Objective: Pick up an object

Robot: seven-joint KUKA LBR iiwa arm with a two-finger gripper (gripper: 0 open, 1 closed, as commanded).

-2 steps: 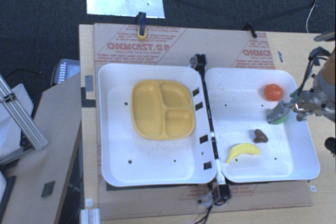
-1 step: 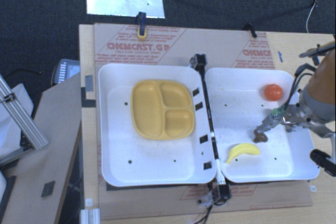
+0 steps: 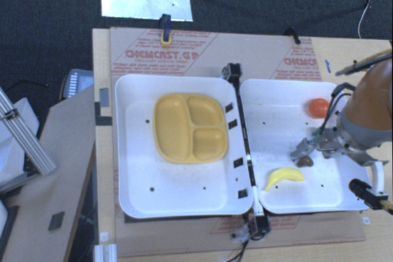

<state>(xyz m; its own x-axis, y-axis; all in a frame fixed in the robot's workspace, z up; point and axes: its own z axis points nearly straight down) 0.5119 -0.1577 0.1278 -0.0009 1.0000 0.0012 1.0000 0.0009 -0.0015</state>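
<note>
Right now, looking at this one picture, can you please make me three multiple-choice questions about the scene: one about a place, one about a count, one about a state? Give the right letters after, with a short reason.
1. Where does the yellow divided plate lie?
A. In the left bin
B. In the right bin
C. On the cardboard behind the bins

2. How many compartments does the plate have?
A. Two
B. Three
C. Five

3. How does the banana stand to the gripper?
A. Lifted between its fingers
B. Lying flat on the bin floor, apart from the gripper
C. Resting on the plate

Answers:
1. A, the plate sits in the middle of the left bin.
2. B, one long section on the left and two smaller ones on the right.
3. B, the banana lies near the front wall of the right bin, with white floor between it and the gripper above it; the orange ball lies farther back.
</note>
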